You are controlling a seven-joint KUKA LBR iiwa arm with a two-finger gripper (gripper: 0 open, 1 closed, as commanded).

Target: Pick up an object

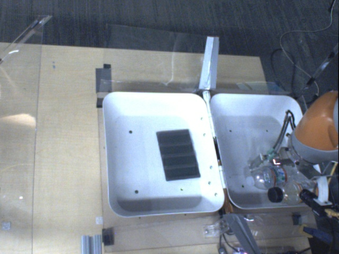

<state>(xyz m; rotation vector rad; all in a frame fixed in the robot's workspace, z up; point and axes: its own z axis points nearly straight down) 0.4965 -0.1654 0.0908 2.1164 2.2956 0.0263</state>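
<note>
A dark ribbed rectangular block (178, 154) lies flat in the middle of the left bin (122, 142). My gripper (267, 174) is low in the front right part of the right bin (238, 120), under the orange band of the arm (319, 127). A clear, glassy object (259, 179) lies on the bin floor right at the gripper's tip. Whether the two touch I cannot tell. A small black round part (274, 194) sits just in front of it.
A metal post (210, 62) stands at the back between the two bins. Cables (288, 121) hang along the arm on the right. Clamps and brackets (233, 229) sit along the bench front below the right bin.
</note>
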